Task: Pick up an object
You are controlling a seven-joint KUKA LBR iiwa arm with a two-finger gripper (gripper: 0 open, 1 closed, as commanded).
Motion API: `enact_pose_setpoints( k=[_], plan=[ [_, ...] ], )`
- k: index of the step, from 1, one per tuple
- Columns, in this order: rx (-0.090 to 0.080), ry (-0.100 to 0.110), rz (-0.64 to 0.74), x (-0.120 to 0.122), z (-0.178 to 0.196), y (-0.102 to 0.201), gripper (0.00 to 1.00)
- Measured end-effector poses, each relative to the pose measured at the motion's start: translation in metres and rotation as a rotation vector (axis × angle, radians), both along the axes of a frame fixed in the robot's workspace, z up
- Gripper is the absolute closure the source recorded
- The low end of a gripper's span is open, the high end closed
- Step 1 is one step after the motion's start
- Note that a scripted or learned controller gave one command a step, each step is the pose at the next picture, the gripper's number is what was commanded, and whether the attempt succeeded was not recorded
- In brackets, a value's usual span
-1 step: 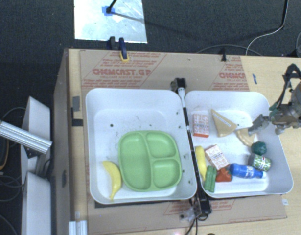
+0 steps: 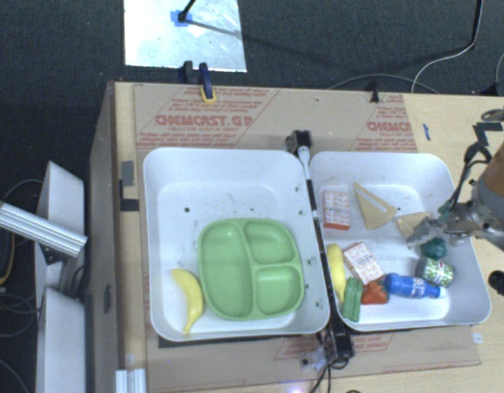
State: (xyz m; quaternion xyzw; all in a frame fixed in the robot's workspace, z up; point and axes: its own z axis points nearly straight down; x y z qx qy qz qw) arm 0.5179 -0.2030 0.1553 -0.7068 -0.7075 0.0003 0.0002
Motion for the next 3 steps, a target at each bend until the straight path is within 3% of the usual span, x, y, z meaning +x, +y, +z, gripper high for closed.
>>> enact_pose_setpoints(
  k=[1, 2, 3],
  plan=[
    [-0.001, -0.002, 0.000, 0.015, -0.071, -0.004, 0.00],
    [0.000, -0.001, 0.000, -0.014, -0.071, 0.018, 0.00],
    [0.000, -0.004, 0.001, -0.013, -0.060, 0.018, 1.00]
  ],
)
